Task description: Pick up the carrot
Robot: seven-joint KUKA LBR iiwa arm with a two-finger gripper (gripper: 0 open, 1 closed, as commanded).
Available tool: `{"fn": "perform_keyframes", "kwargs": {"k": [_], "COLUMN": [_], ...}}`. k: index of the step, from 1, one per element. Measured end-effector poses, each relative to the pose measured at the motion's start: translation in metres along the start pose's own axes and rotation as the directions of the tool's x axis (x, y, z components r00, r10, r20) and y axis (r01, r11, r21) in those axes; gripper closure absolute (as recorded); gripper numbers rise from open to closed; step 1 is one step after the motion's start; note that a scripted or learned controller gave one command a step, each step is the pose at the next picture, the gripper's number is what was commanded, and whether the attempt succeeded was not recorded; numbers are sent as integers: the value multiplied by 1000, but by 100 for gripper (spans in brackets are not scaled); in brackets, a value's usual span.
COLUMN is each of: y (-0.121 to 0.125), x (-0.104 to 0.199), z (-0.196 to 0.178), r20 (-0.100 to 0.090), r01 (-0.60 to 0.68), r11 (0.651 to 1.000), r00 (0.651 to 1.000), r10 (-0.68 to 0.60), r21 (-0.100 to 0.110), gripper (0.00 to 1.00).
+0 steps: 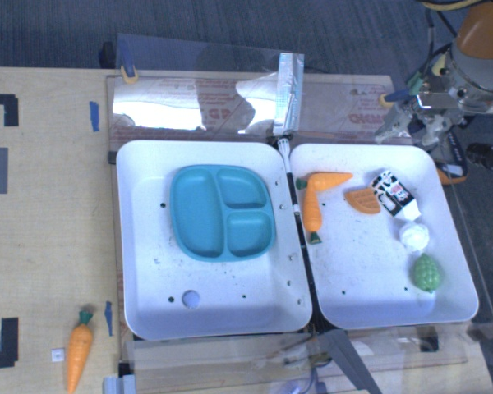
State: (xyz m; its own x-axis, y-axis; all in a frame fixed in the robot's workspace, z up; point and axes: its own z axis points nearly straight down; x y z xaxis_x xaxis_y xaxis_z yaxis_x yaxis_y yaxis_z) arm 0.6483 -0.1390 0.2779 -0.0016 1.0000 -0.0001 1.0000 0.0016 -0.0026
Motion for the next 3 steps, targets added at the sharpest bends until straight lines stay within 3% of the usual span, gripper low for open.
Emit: {"fn": "perform_keyframes", "kwargs": {"k": [1, 2, 3], "y": [5, 13, 9], "x": [85, 40, 41], "z": [98, 193, 187], "r20": [-2, 0, -9], "r01": [-114, 162, 160], "r11": [993, 987, 987], "r00": [993, 987, 987], "r10": [114, -162, -160], "r21": [7, -1, 18], "gripper": [0, 0, 100]}}
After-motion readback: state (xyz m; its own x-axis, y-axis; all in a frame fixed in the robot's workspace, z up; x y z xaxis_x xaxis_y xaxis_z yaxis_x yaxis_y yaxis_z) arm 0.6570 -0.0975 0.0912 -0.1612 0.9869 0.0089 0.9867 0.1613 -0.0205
